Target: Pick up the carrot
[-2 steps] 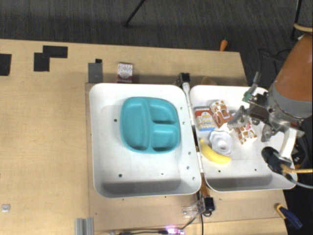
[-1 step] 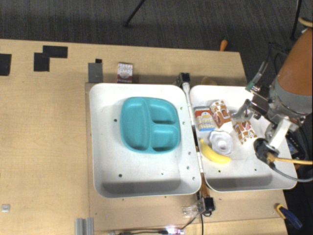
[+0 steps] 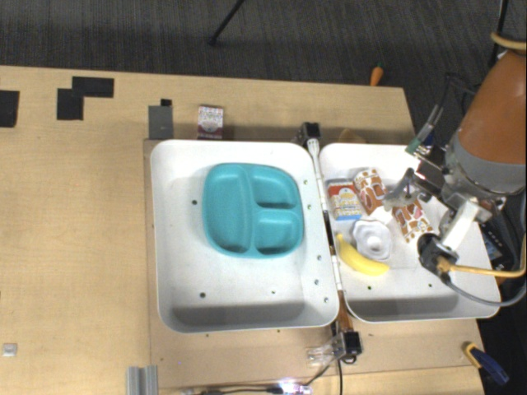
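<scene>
One light wooden table [image 3: 74, 245] carries everything recorded. Two shallow white bins sit side by side on it, touching along their inner rims.

The left bin [image 3: 177, 286] holds a single item: a teal divided plate [image 3: 251, 208], lying flat near the bin's middle, with one long compartment and two smaller ones.

The right bin [image 3: 403, 299] holds a cluster of goods towards its left and far side. A red and white packet [image 3: 344, 200] lies close to the inner rim. A brown and white packet [image 3: 369, 186] lies just beside it, and a second brown and white packet [image 3: 409, 218] lies further right. A white cup [image 3: 372, 239] sits nearer the camera, and a banana [image 3: 362, 260] lies against its near side.

The arm [image 3: 494, 113] reaches in from the right, its orange band above a grey wrist. The gripper [image 3: 409, 189] is over the right bin, between the two brown and white packets. Whether it is open or closed cannot be told, and nothing is seen held in it. A yellow cable [image 3: 469, 268] loops below the wrist.

The carrot cannot be identified with certainty. A small orange object [image 3: 376, 76] lies at the table's far edge, behind the right bin and well apart from the gripper; it may be the carrot.

A small patterned box [image 3: 211, 120] stands behind the left bin.
</scene>
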Available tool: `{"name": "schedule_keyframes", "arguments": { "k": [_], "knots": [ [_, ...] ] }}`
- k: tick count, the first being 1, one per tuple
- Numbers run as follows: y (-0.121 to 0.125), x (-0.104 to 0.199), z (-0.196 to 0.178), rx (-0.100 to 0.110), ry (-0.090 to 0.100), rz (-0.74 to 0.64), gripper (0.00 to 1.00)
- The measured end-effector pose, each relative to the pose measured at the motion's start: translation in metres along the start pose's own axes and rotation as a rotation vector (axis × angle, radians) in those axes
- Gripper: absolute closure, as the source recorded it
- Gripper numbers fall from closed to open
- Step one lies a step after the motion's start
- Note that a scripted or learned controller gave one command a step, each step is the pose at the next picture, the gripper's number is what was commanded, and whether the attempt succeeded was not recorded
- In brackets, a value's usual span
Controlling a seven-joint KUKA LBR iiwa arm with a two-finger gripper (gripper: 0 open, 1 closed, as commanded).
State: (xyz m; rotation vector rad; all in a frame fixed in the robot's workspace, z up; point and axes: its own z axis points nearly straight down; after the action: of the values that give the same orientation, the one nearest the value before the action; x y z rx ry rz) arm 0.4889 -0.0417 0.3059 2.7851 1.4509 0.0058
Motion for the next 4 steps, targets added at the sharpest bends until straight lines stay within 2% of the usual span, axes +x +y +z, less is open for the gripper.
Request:
{"name": "schedule_keyframes", "arguments": {
  "k": [1, 2, 3, 4],
  "knots": [
    [-0.003, 0.005, -0.004, -0.001, 0.000, -0.008, 0.00],
    [-0.004, 0.005, 0.022, 0.001, 0.000, -0.300, 0.00],
    [-0.028, 0.039, 0.023, 0.001, 0.001, 0.073, 0.00],
    [-0.032, 0.042, 0.062, 0.005, -0.003, -0.022, 0.00]
  ]
}}
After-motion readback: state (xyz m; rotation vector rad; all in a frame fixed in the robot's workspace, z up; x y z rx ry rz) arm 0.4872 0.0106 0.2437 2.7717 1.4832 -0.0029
